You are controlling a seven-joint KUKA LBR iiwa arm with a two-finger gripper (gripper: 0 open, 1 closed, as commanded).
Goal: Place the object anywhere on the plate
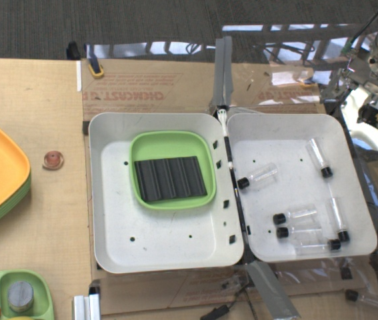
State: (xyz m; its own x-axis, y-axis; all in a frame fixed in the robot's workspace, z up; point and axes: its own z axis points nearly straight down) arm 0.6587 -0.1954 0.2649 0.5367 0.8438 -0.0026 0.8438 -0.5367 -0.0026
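At the upper right edge, beyond the far corner of the right bin point(349, 179), we see the gripper point(377, 79), well apart from everything; we cannot tell whether it is open or closed. Five clear vials with black caps lie scattered in that bin, the nearest to the divider point(259, 177) on its side. In the left bin point(109, 232) sits the green plate point(172, 139), bearing a dark ribbed slab point(171, 179).
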